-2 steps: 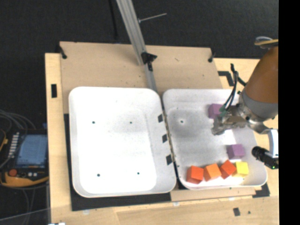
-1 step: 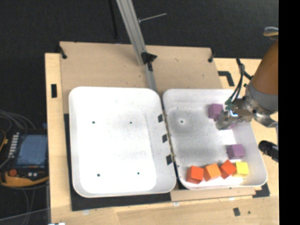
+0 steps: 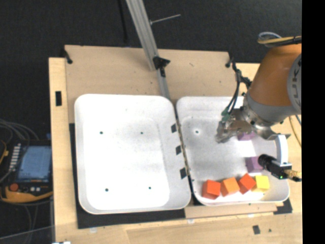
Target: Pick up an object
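The grey arm with its orange band (image 3: 277, 78) reaches in from the right and hangs over the right bin (image 3: 203, 111), its gripper (image 3: 227, 131) low above the bin's upper middle. Whether the tool is spread or closed cannot be told from this slanted view, and nothing can be made out inside it. Just beside the gripper, partly hidden under the wrist, lies a pale purple block (image 3: 247, 134). A second purple block (image 3: 252, 163) sits further toward the bin's near wall. Along that near wall stands a row of blocks, each close against the next: a red-orange block (image 3: 211, 188), an orange block (image 3: 230, 186), a red block (image 3: 247, 182) turned at an angle, and a yellow block (image 3: 262, 182). The left bin (image 3: 124, 151) lies alongside, touching the right one at the shared edge.
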Controlling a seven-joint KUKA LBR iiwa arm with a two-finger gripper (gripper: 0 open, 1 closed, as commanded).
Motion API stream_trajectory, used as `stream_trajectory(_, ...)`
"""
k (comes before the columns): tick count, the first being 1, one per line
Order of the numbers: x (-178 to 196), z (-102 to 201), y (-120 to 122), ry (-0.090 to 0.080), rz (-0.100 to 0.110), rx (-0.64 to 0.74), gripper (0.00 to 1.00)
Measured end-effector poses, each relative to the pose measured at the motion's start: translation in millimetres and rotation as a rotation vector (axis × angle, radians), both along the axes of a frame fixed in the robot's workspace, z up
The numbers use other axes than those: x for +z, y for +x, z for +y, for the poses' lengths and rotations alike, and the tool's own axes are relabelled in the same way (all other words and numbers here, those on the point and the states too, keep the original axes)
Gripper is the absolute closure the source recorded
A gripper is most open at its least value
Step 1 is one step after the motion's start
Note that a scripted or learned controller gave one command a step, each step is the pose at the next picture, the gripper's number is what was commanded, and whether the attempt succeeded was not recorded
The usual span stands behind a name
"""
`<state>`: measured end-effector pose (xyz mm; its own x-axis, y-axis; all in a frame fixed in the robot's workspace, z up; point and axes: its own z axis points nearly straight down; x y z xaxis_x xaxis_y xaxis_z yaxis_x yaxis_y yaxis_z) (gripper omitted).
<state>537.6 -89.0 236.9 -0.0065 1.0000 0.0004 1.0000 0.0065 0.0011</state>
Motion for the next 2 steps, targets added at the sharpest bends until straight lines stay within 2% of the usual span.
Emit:
stream_trajectory(1,4.2,59.0,-2.1,0.002,0.001,0.002,1.00)
stream_trajectory(2,3.8,121.1,6.5,0.002,0.001,0.000,1.00)
